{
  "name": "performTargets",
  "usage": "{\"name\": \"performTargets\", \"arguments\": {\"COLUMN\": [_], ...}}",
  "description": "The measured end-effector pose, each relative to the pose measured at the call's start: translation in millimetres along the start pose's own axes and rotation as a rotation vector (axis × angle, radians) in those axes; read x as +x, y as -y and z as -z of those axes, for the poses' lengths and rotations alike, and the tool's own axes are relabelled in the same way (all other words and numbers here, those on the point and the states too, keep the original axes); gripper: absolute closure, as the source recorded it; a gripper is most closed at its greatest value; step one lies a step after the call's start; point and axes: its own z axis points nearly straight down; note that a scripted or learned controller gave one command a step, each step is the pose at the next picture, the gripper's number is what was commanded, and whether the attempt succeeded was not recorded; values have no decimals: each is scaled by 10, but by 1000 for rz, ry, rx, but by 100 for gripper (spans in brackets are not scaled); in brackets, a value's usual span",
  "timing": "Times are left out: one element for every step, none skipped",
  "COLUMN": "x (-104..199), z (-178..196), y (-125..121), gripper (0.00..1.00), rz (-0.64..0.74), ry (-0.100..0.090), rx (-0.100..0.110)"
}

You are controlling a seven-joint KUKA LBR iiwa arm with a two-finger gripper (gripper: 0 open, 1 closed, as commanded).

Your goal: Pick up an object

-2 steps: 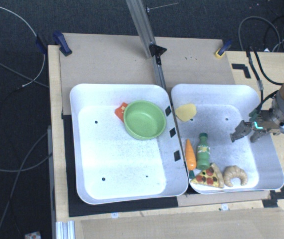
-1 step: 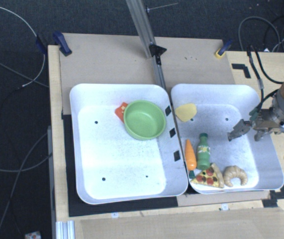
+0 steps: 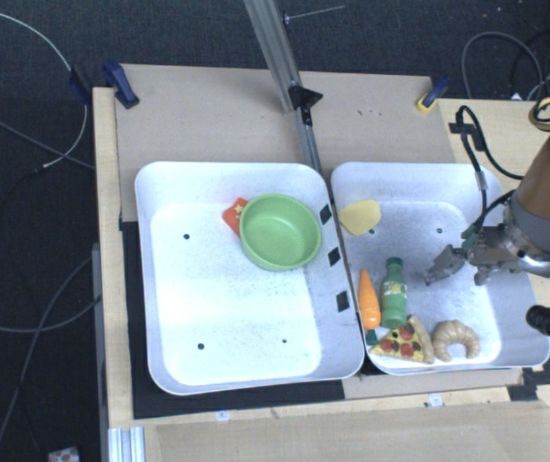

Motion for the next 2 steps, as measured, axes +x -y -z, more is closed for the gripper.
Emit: {"name": "performTargets", "arguments": {"x": [-87,-78], "z": [-498,-658], "y": [25,34], "gripper": [0,0], "rz": [-2,-1], "ry": [0,-1], "rx": [1,-2]}}
